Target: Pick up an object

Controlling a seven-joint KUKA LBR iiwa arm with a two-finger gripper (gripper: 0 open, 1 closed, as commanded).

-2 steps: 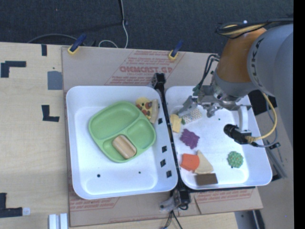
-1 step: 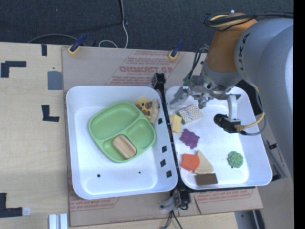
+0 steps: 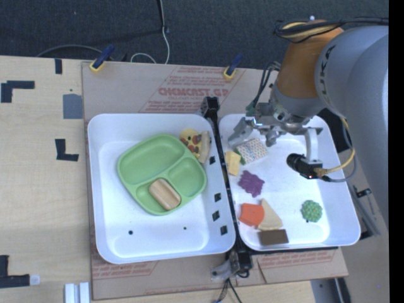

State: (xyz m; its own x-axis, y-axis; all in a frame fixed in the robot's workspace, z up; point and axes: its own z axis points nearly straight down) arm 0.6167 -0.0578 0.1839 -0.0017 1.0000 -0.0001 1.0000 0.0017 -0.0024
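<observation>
Where bread [image 3: 165, 193] lies, tray [image 3: 142, 163] holds.

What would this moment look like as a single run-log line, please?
gripper: over right bin, above checkered piece | holding: nothing seen | left bin: green tray
</observation>
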